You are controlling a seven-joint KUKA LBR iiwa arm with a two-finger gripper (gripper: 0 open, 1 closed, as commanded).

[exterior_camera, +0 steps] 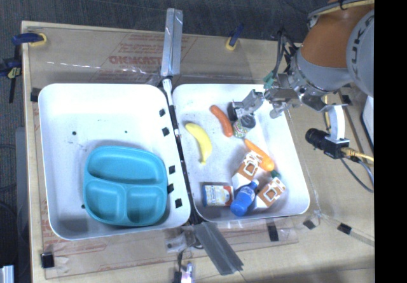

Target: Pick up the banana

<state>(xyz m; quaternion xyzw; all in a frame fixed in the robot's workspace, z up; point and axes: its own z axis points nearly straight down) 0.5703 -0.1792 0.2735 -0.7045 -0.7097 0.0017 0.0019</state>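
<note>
Banana: one; bins: two

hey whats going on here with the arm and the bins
A grey and orange robot arm reaches in from the right over the right bin, meant to pick up the banana. Its gripper sits near the back of that bin, beside a red-orange sausage, apart from the banana, which lies untouched near the bin's left wall. An orange carrot, small cartons and a blue bottle crowd the front. The left bin holds a blue divided tray.
</note>
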